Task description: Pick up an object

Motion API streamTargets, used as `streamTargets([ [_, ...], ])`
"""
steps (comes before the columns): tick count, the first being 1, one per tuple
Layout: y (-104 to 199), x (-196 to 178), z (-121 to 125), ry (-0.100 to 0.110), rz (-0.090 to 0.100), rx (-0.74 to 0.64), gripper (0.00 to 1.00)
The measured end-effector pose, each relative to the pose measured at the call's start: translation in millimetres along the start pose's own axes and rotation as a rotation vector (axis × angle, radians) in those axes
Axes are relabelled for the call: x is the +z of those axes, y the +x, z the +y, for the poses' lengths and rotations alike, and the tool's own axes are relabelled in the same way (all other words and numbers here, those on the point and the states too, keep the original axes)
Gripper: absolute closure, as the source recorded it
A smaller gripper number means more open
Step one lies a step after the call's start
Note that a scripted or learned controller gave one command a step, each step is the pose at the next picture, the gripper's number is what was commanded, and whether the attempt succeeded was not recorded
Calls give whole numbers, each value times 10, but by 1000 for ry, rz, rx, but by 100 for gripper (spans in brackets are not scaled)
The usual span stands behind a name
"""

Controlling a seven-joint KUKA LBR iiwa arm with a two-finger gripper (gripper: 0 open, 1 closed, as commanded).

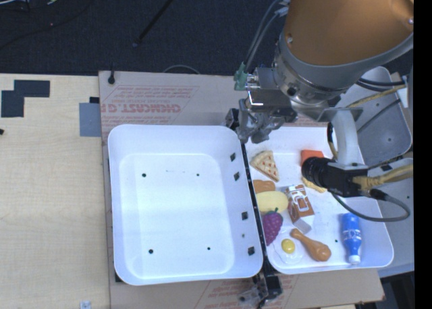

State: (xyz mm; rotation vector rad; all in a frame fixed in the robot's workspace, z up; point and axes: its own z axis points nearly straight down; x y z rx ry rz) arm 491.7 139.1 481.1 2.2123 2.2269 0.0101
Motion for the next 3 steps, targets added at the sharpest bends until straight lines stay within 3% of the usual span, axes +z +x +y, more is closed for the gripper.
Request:
streamTargets([
  [1,165,-596,-157,5,-2,5,100],
  [3,-629,-560,1048,6,-4,8,100],
])
